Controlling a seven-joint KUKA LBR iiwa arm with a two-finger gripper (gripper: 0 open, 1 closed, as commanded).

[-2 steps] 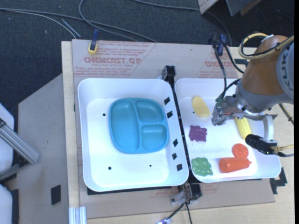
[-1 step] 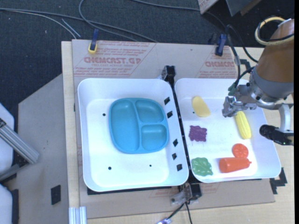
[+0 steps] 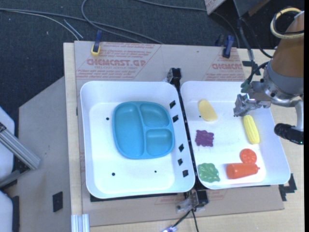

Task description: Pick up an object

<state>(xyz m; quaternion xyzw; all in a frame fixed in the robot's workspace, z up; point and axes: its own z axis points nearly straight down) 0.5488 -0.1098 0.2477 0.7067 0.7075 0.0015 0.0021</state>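
nearest us in the right bin [image 3: 277, 173] we see a carrot [image 3: 241, 170], tomato [image 3: 248, 155] and green leaf [image 3: 208, 172]; then grapes [image 3: 204, 138] and corn [image 3: 251, 128]. farther, the gripper [image 3: 243, 106] hovers just above the corn, its opening unreadable; lemon [image 3: 208, 110] beside it.

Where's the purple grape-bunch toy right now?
The purple grape-bunch toy lies in the right white bin, near its left wall, below the pale yellow lemon-shaped toy and above the green leafy toy.
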